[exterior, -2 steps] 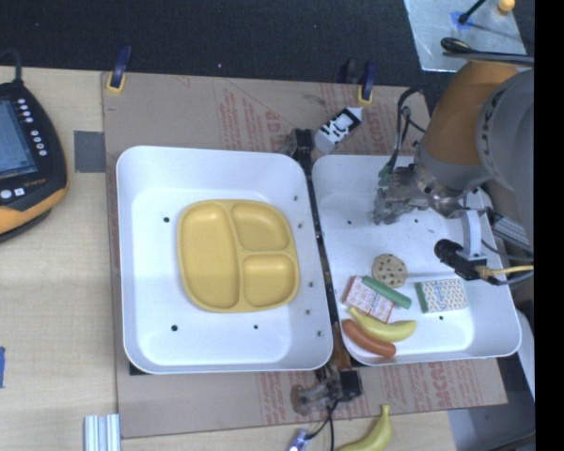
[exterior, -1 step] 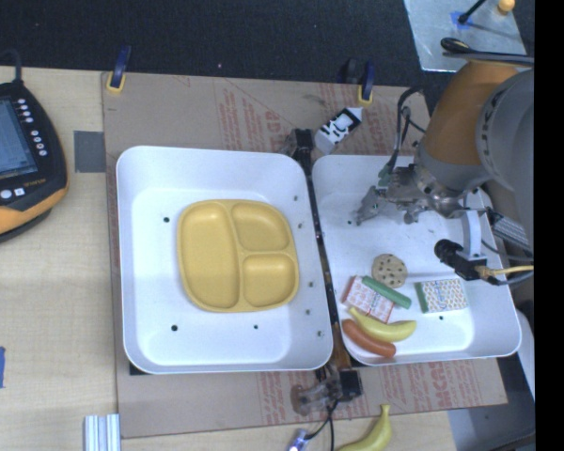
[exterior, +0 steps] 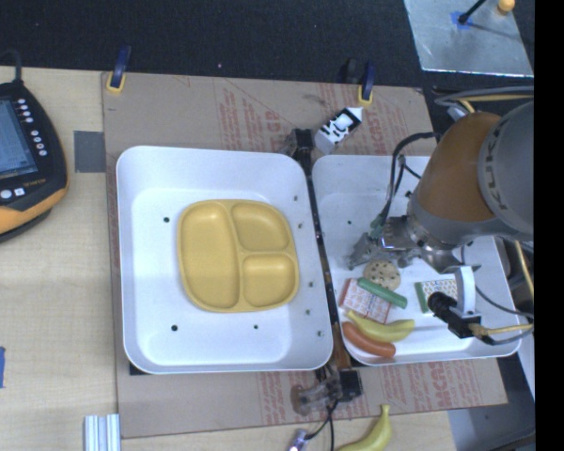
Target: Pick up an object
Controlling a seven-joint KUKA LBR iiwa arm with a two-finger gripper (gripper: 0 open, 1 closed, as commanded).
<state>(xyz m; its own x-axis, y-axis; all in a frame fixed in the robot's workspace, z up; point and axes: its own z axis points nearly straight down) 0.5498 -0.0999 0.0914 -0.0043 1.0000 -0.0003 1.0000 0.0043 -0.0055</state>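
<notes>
From the fixed camera above the table (exterior: 47,289), two white bins sat side by side on a brown cardboard sheet. The left bin (exterior: 150,346) carried a yellow divided plate (exterior: 237,255) near its middle. The right bin (exterior: 352,181) carried the loose objects, all gathered in its near half: a round cookie (exterior: 383,272), a red-and-white packet (exterior: 364,300) with a green stick (exterior: 386,294) lying across it, a toy banana (exterior: 383,328), a toy hot dog (exterior: 368,339) just beside the banana on its near side, and a green-and-white card (exterior: 438,293) to the right of the cookie.

The arm reached in from the right over the right bin, and its gripper (exterior: 380,242) was low, directly on the far side of the cookie. Whether the gripper was apart or together could not be told from this slant, as the metal parts ran together; nothing could be seen clamped in it.

The cookie lay closest, just toward the camera from the gripper, nearly touching it in the view. The banana and hot dog lay further on the same side, their long axes running left to right across the bin. I judged the cookie or the packet to be the likeliest target, needing only a short shift toward the camera.
</notes>
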